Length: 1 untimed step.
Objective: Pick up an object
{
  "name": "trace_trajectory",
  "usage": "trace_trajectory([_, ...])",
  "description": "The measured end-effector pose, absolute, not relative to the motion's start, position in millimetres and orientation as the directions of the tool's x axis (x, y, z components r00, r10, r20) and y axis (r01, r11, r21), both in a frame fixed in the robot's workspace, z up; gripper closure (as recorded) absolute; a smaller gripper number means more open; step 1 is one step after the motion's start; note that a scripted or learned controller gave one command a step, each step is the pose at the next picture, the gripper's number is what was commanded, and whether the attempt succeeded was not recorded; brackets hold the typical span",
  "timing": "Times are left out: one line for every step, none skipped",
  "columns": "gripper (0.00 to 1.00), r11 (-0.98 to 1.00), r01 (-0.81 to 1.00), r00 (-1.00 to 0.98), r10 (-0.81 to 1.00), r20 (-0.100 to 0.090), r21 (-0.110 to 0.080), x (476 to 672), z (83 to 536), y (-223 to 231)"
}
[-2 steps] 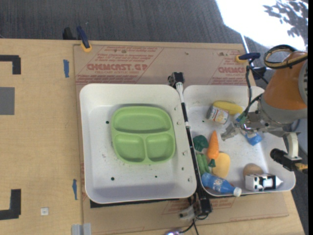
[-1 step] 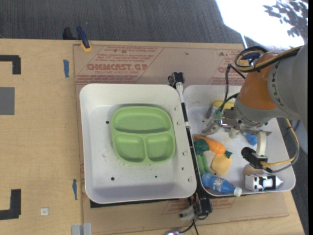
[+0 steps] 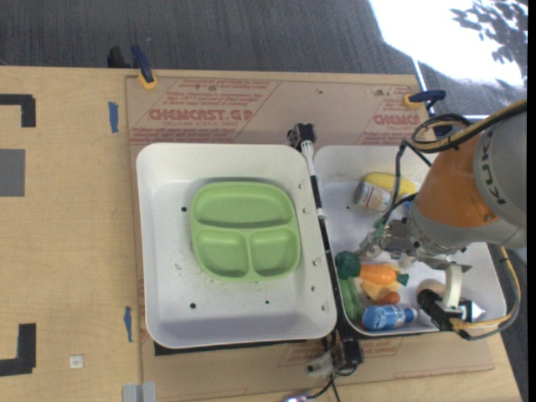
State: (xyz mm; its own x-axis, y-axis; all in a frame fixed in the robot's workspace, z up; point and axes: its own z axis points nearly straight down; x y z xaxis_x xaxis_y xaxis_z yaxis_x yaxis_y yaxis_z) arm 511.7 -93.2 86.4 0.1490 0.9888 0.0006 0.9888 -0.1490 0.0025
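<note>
Fingers [image 3: 387, 243] state unclear, over right bin [image 3: 494, 296]; wooden bench [image 3: 67, 249], grey carpet [image 3: 251, 15] beyond.

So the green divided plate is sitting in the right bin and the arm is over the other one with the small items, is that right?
Not quite: the camera view shows the green divided plate in the left bin. The arm is over the right bin, which holds the small items.
</note>
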Motion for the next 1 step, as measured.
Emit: trace_trajectory([0.00,-0.210,0.978,0.210,0.978,0.001,0.006,481.2,86.5,-99.2])
